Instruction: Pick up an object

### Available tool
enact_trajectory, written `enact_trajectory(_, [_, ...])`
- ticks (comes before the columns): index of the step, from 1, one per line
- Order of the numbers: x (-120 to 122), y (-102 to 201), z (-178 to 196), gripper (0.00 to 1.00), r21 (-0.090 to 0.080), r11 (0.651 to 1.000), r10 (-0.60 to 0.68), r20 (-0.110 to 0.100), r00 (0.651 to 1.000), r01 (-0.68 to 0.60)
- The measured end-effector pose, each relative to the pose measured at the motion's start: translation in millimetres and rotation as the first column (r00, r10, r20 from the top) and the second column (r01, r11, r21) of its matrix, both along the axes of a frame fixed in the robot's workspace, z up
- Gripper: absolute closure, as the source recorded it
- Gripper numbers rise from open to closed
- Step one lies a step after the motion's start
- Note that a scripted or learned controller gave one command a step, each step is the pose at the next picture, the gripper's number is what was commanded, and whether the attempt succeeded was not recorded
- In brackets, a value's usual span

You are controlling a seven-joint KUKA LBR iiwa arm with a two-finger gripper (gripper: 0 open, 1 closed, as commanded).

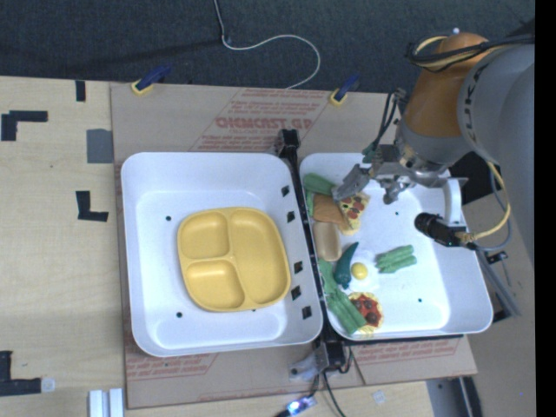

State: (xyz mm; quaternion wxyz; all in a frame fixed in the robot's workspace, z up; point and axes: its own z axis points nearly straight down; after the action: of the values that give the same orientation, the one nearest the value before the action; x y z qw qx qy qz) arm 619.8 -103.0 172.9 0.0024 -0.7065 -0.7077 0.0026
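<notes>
My gripper [369,187] hangs over the upper left part of the right bin [434,302], its two grey fingers [351,183] spread apart and open with nothing between them. Just below its left finger lies a toy pizza slice [353,207] beside a brown bun [325,209]. Along the bin's left side lie a green leaf piece [317,183], a tan roll [329,244], a dark green pepper [347,261] and a yellow piece [360,273]. A green bean bundle [395,258] sits mid-bin. Another pizza slice [367,307] and a green piece [342,307] lie at the front.
The left bin [148,233] holds a yellow divided plate [233,259]. The grey arm with its orange band [443,85] reaches in from the upper right. A black cable part [437,228] hangs over the right bin's right side.
</notes>
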Motion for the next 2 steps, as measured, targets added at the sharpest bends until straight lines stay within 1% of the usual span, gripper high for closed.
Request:
enact_trajectory(1, [-7, 7, -49, 0.00, 0.000, 1.000, -0.001, 0.001, 1.000, 0.001])
enact_trajectory(2, [-7, 8, -91, 0.00, -0.001, 1.000, 0.001, 0.004, 1.000, -0.001])
